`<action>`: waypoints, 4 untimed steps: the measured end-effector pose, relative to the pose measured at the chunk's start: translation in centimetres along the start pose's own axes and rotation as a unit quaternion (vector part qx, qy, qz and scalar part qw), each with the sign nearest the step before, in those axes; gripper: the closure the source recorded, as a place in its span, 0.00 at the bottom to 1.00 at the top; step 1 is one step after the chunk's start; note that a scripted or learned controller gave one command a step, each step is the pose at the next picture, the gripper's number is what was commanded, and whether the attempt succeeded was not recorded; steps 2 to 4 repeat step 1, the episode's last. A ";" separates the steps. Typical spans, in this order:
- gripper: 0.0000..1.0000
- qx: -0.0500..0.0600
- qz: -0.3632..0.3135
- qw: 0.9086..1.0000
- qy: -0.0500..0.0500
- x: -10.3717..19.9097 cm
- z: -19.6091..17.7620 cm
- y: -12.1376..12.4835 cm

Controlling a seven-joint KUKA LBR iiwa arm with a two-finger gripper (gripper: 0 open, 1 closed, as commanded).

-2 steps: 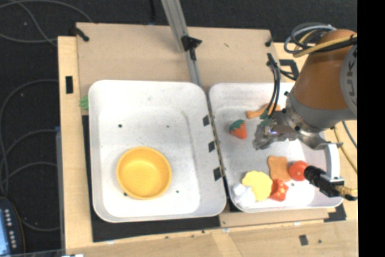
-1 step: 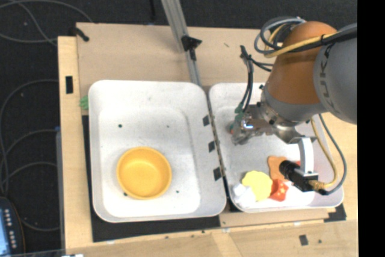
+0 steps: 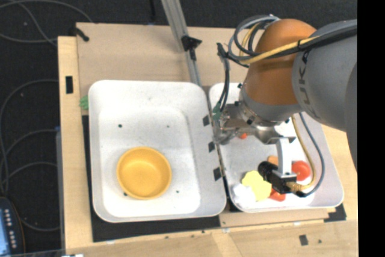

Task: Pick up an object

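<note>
Two shallow white bins sit side by side on the worktop (image 3: 129, 51), and one yellow bowl (image 3: 144, 173) is the only thing lying in the left bin (image 3: 150, 99), in the corner nearest the camera. To the right of the bowl, the right bin (image 3: 328, 189) carries a small heap: one yellow piece (image 3: 257, 185) closest to the bowl, one white piece (image 3: 242, 194) touching it on its lower side, and beyond them three orange-red patches (image 3: 301, 170) that are partly covered, so I cannot tell whether they are three separate things. One grey arm (image 3: 328, 81) with an orange band comes in from the far right of the bowl and hangs over most of that bin, hiding its far half. The claw (image 3: 236, 124) sits up and right of the bowl, over the wall between the bins, apart from the heap; whether it is released or clenched cannot be told, and nothing shows in its grasp. Above the bowl, one metal rail (image 3: 168, 0) slants across the worktop's far edge. Left of the bowl, loose cables (image 3: 24, 105) lie on dark floor.
</note>
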State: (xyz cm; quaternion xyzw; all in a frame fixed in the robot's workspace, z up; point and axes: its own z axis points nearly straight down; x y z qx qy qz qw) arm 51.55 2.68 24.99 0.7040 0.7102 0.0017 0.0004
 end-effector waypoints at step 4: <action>1.00 0.001 0.000 1.000 -0.001 6.1 0.9 0.3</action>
